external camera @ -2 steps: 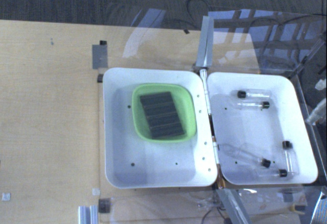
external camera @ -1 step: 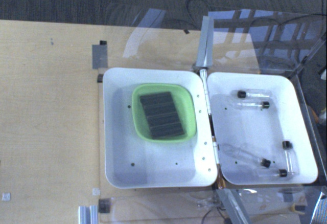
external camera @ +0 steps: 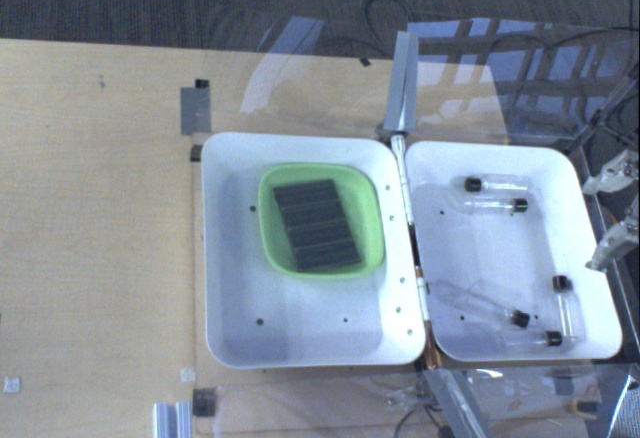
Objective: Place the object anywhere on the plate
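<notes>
Already the dark ridged block point(external camera: 317, 224) lies flat on the green plate point(external camera: 271, 226) in the left bin point(external camera: 300, 341). It looks stiff, light and grippy; its long edges offer the best hold. The hand's state I cannot tell.

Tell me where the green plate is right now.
The green plate sits in the left bin, toward its upper middle, with a dark ribbed block lying on it; the clear tubes lie in the right bin.
</notes>
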Robot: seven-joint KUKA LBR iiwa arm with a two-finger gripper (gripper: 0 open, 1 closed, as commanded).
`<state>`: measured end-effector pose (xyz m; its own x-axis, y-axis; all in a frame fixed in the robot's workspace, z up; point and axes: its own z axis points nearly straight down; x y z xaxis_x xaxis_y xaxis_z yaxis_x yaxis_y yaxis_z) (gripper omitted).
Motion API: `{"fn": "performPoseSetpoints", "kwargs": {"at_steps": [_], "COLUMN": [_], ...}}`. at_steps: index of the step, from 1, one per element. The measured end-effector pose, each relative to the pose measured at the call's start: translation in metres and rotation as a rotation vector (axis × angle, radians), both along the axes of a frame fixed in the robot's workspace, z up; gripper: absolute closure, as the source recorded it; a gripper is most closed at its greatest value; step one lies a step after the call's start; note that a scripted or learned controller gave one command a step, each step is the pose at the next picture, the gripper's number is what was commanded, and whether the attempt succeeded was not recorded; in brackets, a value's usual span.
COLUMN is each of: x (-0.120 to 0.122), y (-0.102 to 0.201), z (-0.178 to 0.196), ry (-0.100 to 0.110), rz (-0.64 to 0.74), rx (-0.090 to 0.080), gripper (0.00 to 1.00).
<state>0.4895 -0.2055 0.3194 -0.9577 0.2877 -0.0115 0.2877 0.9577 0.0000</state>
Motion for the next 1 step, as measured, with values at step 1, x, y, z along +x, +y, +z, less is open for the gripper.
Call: {"fn": "performPoseSetpoints", "kwargs": {"at_steps": [1], "x": [-0.0002], "y": [-0.0001], "z": [0.0217], "ry": [-0.002], "rz": [-0.088], "rx": [0.001], "gripper": [0.00]}}
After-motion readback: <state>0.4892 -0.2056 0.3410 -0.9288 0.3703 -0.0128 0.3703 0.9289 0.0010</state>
